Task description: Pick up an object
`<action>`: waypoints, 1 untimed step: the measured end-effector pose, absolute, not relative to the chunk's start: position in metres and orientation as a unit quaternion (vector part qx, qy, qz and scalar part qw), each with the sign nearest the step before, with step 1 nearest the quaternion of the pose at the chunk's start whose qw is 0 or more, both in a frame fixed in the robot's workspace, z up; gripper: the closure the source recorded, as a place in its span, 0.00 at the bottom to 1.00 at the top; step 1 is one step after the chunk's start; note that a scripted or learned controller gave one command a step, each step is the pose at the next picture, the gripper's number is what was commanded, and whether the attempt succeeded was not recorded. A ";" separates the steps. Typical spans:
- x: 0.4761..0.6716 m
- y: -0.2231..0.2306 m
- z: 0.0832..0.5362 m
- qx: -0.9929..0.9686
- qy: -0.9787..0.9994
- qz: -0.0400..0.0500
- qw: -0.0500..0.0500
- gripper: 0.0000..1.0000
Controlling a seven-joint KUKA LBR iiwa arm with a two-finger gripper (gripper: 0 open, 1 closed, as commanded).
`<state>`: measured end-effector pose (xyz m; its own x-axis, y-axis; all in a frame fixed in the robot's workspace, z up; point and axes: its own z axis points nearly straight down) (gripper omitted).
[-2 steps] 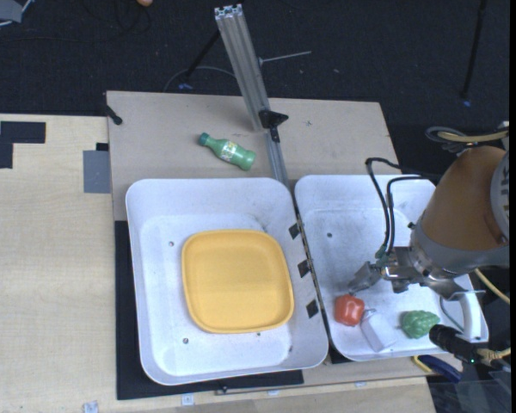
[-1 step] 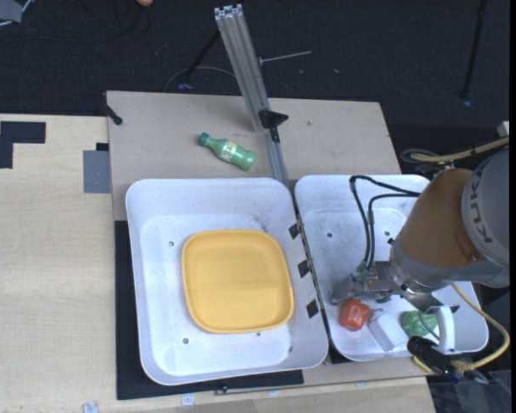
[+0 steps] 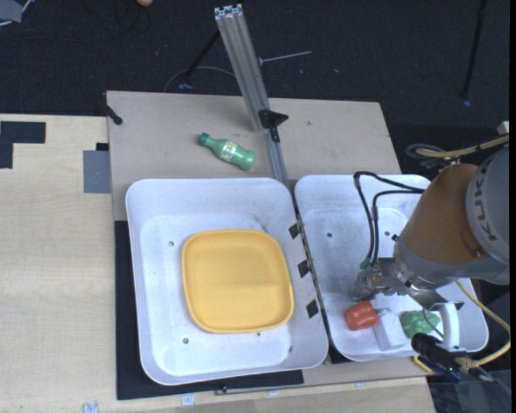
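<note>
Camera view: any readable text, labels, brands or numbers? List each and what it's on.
No text can be read here.
Green bottle on the bench behind the bins: pale label band, print too small and blurred to read.
Yellow plate in the left bin: plain, no marking.
Red object and green object in the right bin: no lettering can be made out.

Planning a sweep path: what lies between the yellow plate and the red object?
In the camera view, bare bin floor, then the bins' adjoining rims separate the yellow plate from the red object.
</note>
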<state>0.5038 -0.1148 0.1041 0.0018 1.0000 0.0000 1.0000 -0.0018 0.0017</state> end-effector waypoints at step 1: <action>0.508 -0.116 0.166 0.707 0.707 0.001 0.002 1.00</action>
<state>0.5079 -0.1164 0.1658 0.0005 1.0000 -0.0008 1.0000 -0.0005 0.0046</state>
